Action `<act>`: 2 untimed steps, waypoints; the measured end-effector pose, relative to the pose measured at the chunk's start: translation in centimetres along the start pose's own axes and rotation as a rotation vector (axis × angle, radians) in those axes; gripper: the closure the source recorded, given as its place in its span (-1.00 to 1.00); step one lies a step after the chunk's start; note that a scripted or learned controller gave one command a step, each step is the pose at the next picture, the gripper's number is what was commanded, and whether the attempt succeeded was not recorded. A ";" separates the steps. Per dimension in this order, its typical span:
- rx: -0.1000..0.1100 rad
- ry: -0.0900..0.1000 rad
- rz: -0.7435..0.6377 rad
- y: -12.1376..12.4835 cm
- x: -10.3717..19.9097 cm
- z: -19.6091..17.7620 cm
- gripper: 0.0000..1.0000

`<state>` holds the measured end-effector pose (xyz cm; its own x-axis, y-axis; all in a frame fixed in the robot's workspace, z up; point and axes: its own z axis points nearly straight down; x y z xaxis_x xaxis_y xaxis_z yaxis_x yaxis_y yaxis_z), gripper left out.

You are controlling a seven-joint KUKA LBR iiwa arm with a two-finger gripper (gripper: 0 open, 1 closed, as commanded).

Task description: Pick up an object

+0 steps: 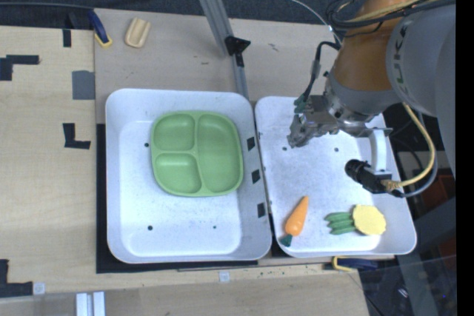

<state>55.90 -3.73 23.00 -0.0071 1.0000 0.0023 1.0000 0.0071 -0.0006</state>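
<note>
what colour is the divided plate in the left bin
Light green. The divided plate shows plainly in the camera view, lying in the left bin.

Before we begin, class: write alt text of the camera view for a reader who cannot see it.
A grey and orange robot arm reaches from the right, its gripper over the upper part of the right white bin. A toy carrot and a yellow and green toy lie near that bin's front edge. The left bin holds a green divided plate.
</note>
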 end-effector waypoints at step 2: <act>0.002 -0.002 0.001 2.4 10.6 0.7 1.00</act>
